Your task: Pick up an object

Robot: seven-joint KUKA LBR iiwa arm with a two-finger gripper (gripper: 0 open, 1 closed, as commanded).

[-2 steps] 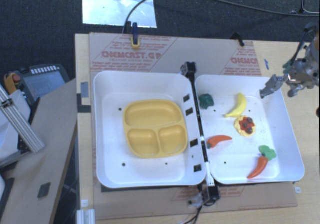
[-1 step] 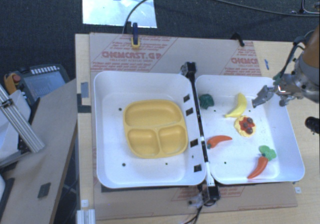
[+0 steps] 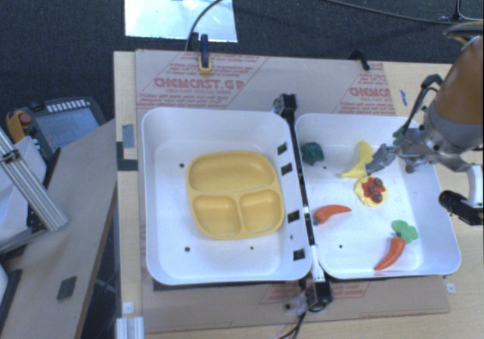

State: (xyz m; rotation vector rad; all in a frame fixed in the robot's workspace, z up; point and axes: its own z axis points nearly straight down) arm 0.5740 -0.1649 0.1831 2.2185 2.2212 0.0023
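Note:
Several toy foods lie in the right bin (image 3: 431, 201). A dark green piece (image 3: 311, 152) sits near its far left corner. A yellow banana (image 3: 358, 163) lies in the middle, and just below it is a small round yellow item with red topping (image 3: 372, 191). Closer to the front are a red chili pepper (image 3: 331, 213) and an orange carrot with a green top (image 3: 396, 244). My gripper (image 3: 380, 158) reaches in from the right and hangs low at the banana's right end, just above the round item. Nothing is visibly held.
The left bin (image 3: 162, 178) holds a yellow divided tray (image 3: 233, 194). A black divider (image 3: 296, 186) runs between the bins. Part of the arm, in black, (image 3: 461, 207) hangs over the right bin's right edge. A pendant and metal rail sit off the bench at left.

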